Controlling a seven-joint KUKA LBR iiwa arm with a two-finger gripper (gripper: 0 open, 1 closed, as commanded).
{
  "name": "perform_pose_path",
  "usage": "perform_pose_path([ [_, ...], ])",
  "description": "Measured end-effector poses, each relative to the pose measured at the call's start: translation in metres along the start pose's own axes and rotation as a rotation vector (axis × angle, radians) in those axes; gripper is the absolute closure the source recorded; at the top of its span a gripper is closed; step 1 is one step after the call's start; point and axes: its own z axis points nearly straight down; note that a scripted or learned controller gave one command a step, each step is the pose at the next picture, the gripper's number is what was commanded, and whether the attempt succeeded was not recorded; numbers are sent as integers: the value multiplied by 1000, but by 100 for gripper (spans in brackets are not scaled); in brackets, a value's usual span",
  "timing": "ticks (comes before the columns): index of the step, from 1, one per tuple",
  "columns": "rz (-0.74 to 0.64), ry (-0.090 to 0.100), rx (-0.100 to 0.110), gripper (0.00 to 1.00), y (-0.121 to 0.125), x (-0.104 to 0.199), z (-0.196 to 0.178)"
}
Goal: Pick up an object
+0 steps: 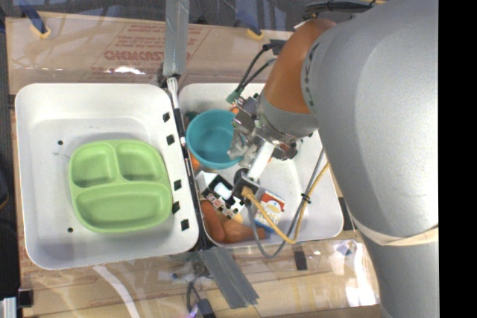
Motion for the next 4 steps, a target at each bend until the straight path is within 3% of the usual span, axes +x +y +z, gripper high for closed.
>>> perform_pose_path([
  [1, -100, 6, -1, 100, -24, -64, -1],
  [2, -310, 3, 1, 100, -8, -85, -47],
  [3, 239, 3, 1, 100, 3, -80, 71],
  [4, 606, 4, 6, 100, 25, 6, 0],
])
